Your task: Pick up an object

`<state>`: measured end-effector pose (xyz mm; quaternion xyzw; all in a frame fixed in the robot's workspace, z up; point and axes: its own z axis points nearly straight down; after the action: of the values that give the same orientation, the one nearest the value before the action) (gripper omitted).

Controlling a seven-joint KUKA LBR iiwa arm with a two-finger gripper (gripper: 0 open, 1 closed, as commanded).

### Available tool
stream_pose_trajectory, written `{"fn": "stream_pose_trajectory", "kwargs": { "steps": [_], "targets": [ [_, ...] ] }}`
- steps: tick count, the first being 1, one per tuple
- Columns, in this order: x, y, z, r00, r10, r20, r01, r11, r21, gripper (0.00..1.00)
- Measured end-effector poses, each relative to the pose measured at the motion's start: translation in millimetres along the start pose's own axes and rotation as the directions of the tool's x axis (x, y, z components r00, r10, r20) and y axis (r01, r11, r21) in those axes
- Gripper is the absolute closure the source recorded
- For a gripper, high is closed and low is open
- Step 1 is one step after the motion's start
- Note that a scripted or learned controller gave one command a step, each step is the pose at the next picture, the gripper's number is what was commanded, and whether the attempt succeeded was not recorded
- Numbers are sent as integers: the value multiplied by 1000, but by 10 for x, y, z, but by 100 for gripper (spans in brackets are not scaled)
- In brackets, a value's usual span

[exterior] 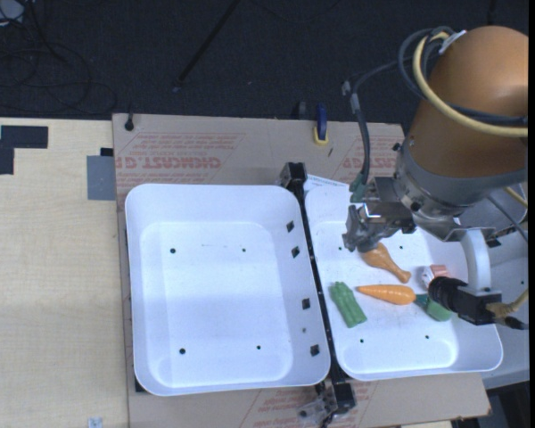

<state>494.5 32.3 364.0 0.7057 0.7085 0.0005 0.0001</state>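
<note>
My gripper (360,237) hangs low over the right bin (401,364), near its upper left part. Just to the gripper's lower right lies a tan-orange drumstick-shaped toy (385,262), its near end close to or touching the gripper tip. Below that lies an orange carrot (385,294) with a green top (438,309) pointing right. A green ridged block (347,303) rests slantwise at the bin's left side. A small white and red piece (435,274) sits to the right, partly behind the robot's bracket.
The left bin (152,239) stands beside the right one, with a black divider strip (305,266) between them. Both rest on a cardboard sheet (205,154). The arm's big orange-brown body (473,96) overhangs the right bin's upper right.
</note>
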Motion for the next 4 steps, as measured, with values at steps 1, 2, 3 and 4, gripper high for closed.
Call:
{"fn": "stream_pose_trajectory", "kwargs": {
  "steps": [1,2,3,4],
  "targets": [
    [331,378,-1223,1000,1,0,-1,1000,-7,100],
    [475,77,292,1000,3,3,-3,1000,16,100],
    [-588,-199,-77,1000,11,2,-11,1000,1,100],
    [-392,378,-704,1000,2,1,-2,1000,-2,100]
  ]
}}
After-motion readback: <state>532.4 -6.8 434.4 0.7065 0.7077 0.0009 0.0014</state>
